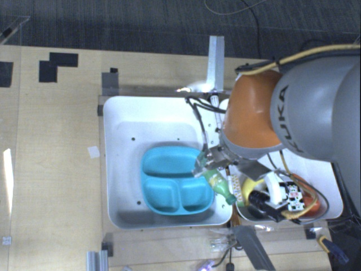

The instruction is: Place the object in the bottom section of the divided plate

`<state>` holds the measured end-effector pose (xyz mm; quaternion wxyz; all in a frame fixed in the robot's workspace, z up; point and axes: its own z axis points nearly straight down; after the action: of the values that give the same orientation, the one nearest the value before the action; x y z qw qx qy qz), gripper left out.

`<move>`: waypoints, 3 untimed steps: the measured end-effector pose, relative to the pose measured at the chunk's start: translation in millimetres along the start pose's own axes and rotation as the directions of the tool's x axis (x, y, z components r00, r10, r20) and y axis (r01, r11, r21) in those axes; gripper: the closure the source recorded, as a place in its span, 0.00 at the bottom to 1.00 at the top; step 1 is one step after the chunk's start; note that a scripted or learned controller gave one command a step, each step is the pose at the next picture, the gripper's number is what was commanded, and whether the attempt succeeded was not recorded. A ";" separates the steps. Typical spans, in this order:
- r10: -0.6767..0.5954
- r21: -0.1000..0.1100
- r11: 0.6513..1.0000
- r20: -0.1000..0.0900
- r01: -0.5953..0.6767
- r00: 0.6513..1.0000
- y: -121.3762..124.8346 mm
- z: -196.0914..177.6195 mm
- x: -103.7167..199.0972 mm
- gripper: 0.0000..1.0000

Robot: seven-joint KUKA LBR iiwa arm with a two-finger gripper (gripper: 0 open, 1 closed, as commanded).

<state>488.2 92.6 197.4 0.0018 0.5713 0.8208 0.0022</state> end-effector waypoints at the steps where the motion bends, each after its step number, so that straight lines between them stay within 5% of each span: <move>1: 0.159 0.004 0.987 0.000 -0.159 0.987 59.4 29.9 40.0 1.00; 2: 0.160 0.004 0.987 0.000 -0.160 0.987 59.5 29.6 40.0 0.00; 3: 0.156 0.000 0.988 -0.001 -0.156 0.988 61.1 18.9 40.4 1.00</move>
<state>531.5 151.7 178.8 0.0013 0.6335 0.7737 0.0029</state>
